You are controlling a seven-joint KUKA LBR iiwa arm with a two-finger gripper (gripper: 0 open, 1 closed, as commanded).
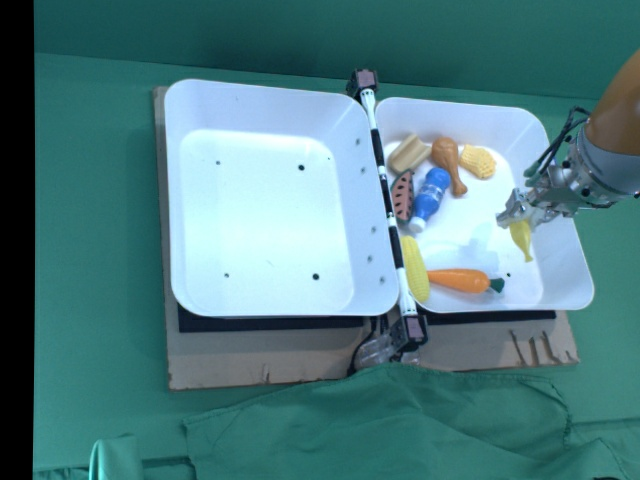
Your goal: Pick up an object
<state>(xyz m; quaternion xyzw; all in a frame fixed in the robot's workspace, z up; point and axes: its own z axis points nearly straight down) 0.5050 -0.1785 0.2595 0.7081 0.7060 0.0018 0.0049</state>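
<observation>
Bench surface (90, 218) covered in flat green cloth, running to every edge of the camera view. On it lies a flat brown cardboard sheet (270, 366), rectangular, its near edge ragged — small notches at the right corner. A thin black base pad (270, 321) sits on the cardboard, showing as a dark strip under the near rims of two shallow white plastic bins (265, 208), side by side. Loose rumpled green fabric (400, 423) lies bunched along the near edge of the bench — it overlaps the cardboard's front.
</observation>
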